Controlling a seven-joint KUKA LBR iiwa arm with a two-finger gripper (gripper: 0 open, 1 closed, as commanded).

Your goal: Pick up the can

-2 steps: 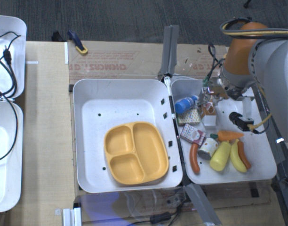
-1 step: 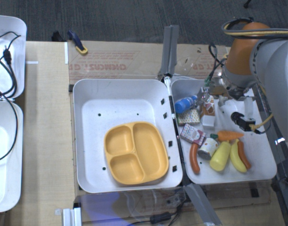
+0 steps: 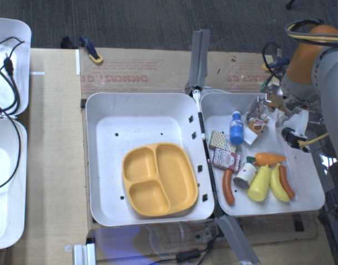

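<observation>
The can (image 3: 245,175) is small and whitish with a dark end. It lies on its side in the right bin (image 3: 307,203), wedged between a red sausage (image 3: 228,187) and a yellow squeeze bottle (image 3: 259,184). My gripper (image 3: 258,115) hangs over the back part of the same bin, beyond the can and a little right of it, and clear of it. Just below the gripper lies a small red-and-white item (image 3: 257,127).
The right bin also holds a blue bottle (image 3: 236,127), two small boxes (image 3: 221,141), a carrot (image 3: 268,159), a banana (image 3: 276,184) and a second sausage (image 3: 286,182). The left bin (image 3: 103,148) holds a yellow divided plate (image 3: 158,178). A metal post (image 3: 198,59) rises between the bins.
</observation>
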